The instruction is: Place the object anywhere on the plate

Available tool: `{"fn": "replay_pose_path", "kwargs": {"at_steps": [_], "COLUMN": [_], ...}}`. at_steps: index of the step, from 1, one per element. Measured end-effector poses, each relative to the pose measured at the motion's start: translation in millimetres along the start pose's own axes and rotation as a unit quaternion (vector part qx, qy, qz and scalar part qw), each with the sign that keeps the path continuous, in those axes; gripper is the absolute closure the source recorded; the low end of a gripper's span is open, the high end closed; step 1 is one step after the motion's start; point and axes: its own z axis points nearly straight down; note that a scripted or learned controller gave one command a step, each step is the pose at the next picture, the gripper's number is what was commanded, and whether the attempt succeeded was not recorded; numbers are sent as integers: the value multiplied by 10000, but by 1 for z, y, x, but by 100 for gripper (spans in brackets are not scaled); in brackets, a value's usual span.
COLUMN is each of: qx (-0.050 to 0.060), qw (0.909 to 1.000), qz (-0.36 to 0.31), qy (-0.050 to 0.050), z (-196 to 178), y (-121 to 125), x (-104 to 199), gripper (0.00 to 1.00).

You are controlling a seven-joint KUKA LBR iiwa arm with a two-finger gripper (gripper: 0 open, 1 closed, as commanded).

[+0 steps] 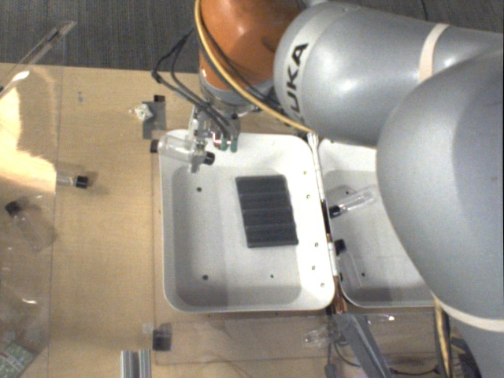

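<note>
Gripper [211, 138] hangs over the far left corner of the view's left bin [189, 242], close to its far rim. Whether it is open or closed, or has hold of anything, cannot be told from this angle, since the wrist covers it. The grey arm [354, 61] reaches in from the right, and its orange band [240, 18] sits straight above the gripper. Well apart from the gripper, a black ribbed plate [268, 211] lies flat on the floor of the same bin, right of its middle, with nothing on it. In the right bin [370, 274] a clear tube with a black cap [350, 203] lies just beside the left wall. A similar tube [71, 181] lies out on the bench [102, 235], left of both bins.
</note>
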Motion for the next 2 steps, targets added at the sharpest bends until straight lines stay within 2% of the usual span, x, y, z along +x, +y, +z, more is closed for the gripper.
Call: {"fn": "replay_pose_path", "kwargs": {"at_steps": [1, 2], "qx": [24, 18], "qw": [9481, 9687], "qz": [3181, 2482], "qy": [16, 15], "z": [43, 42], "y": [0, -2], "x": [-14, -11], "gripper": [100, 100]}}
